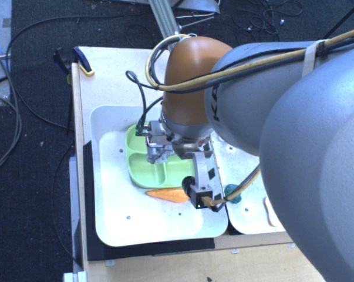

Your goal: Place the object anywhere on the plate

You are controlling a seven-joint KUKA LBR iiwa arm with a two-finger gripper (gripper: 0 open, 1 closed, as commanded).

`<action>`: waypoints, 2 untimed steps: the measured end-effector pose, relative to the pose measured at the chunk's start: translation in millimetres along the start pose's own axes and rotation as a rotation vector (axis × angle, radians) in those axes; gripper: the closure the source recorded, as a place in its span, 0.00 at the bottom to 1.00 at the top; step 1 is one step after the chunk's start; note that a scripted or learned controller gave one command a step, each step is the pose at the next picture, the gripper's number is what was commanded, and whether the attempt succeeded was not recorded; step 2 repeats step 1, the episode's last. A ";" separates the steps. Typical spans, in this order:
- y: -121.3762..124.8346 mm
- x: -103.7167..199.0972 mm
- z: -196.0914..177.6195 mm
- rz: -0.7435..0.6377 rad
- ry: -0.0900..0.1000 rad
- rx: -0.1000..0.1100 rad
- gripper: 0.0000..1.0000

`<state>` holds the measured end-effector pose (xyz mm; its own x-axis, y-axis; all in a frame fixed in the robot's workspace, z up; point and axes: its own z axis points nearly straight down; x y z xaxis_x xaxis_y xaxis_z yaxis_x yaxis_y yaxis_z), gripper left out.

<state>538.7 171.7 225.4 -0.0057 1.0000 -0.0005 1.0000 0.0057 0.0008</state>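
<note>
Object: orange piece, tapered, lying flat on the left bin floor, just beside the plate's near rim.
Plate: plate is green, divided, in the left bin, and I see it partly covered by the wrist.
Claw: claw sits over the plate; I can't tell whether it is wide or narrow.
Right bin: right bin has a teal thing at its left edge.

Pale green plate, plain white bin. Orange object, perhaps a carrot. Grey arm with an orange-brown band.
</note>
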 end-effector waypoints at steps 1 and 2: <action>-0.4 -1.9 -0.4 0.003 0.000 0.001 0.00; -0.4 -1.9 -0.4 0.003 0.000 0.001 0.00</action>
